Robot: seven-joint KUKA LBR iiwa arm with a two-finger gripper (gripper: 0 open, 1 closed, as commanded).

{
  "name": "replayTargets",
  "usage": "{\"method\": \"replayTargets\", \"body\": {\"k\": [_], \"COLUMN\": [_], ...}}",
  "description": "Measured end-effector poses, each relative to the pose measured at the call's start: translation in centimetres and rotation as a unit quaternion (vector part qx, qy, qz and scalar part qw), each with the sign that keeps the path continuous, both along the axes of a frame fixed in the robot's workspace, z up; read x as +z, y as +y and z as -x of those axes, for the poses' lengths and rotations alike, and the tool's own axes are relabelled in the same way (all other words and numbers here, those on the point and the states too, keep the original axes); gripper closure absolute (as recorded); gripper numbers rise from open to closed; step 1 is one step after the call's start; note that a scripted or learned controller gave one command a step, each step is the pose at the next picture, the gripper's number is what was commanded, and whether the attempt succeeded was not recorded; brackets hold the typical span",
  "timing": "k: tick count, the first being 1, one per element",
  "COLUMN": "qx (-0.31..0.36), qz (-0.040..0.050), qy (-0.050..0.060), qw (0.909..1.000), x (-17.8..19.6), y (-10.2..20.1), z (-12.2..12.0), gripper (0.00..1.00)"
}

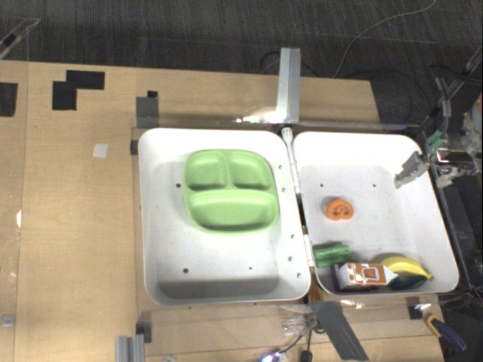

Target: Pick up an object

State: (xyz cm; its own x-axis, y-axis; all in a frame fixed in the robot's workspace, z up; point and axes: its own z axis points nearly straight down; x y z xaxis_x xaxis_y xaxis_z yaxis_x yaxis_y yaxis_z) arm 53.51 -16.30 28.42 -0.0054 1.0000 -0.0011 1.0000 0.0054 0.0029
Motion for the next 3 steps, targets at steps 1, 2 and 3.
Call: {"method": "replayTargets", "body": {"k": [1,2,3], "qx": [-0.009,0.026,0.027], "qz": [-0.0007,-0.0007,-0.0010], "qy": [0.001,-0.005,-0.009], "qw": [1.0000,0.9996,0.9996], "x": [-15.5,-19.3,-18.1], "y": [7.9,6.6,6.8], "z": [-1.6,-3.9,-4.2], "gripper": [0.00,0.00,1.00]}}
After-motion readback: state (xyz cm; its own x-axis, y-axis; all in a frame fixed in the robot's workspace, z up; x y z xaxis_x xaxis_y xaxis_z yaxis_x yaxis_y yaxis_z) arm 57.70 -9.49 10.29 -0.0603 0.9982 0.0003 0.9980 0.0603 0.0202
